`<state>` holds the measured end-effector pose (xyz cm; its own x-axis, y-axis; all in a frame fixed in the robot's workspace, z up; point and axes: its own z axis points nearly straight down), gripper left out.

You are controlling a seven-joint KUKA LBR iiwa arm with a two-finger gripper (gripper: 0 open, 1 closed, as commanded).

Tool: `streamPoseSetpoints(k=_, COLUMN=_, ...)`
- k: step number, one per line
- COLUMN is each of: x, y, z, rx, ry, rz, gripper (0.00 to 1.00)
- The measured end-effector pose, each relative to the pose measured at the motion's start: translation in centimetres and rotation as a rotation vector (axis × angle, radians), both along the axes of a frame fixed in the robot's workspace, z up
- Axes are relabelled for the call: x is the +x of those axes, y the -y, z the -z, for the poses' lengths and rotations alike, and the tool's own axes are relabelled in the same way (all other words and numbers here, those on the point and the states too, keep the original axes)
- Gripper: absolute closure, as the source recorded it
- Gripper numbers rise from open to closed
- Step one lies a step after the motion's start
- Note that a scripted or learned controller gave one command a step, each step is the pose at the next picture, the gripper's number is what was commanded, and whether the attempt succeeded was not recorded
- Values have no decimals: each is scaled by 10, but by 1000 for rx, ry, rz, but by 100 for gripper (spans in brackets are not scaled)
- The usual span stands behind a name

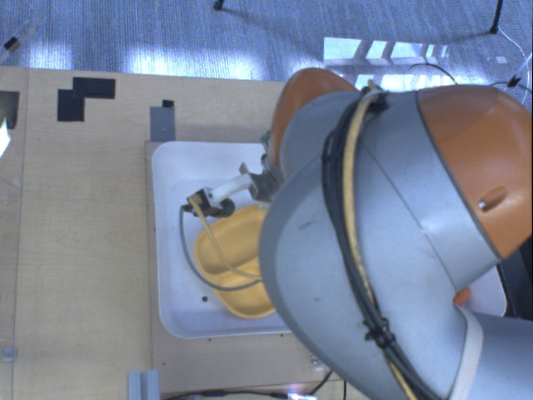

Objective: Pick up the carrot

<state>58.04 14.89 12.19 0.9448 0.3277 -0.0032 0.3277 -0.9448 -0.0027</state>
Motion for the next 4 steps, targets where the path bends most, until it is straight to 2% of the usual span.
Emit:
streamPoseSetpoints(k=1, x=-64, y=12, z=27, rx=3, ry=33, rz=-430, gripper=0)
streamPoseSetpoints(k=2, x=-95, y=-93, z=-22, rx=9, ry=6, rz=-370, gripper=0)
streamPoseSetpoints(k=3, x=-18, y=-86, z=-2, rx=1, ry=6, rz=-194, gripper=0)
streamPoseSetpoints(k=4, x=-78, y=-3, z=-2, rx=-2, ry=2, rz=-168, gripper=0)
